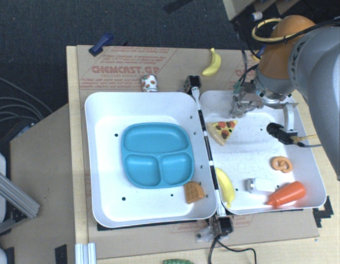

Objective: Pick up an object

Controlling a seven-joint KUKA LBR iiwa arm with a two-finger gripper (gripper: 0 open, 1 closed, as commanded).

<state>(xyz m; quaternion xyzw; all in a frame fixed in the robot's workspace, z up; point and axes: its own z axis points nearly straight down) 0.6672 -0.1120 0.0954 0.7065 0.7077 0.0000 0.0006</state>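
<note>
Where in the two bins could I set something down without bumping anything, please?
Left bin: bare floor along its far wall, behind the blue divided plate. Right bin: the middle, between pizza slice and pretzel. Crowded: its near edge, with banana and orange carrot.

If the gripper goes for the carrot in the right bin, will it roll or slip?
The carrot is tapered and round, so it would probably roll in an arc if nudged. Its smooth orange surface looks like moulded plastic: likely stiff, light, a bit slippery. It lies near the right bin's front wall, which may crowd the fingers.
</note>
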